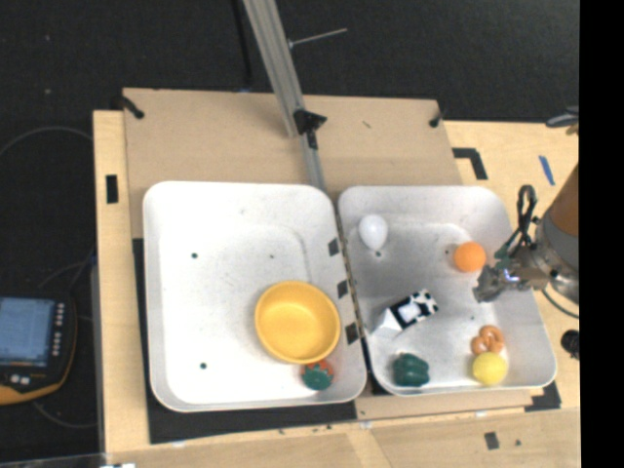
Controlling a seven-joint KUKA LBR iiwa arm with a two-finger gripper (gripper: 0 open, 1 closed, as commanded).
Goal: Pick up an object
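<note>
The hand (490, 286) is seen low at the right bin's (439, 203) far right side, just beside the orange ball (470, 256), presumably lined up for it, though its state cannot be told.

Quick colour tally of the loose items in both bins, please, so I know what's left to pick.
Yellow: 2, bowl, ball
Orange: 2, ball, ring-shaped piece
Green: 2, one by the bowl, one in right bin
White: 1, bulb shape
Black-and-white: 1, block
Total: 8
</note>
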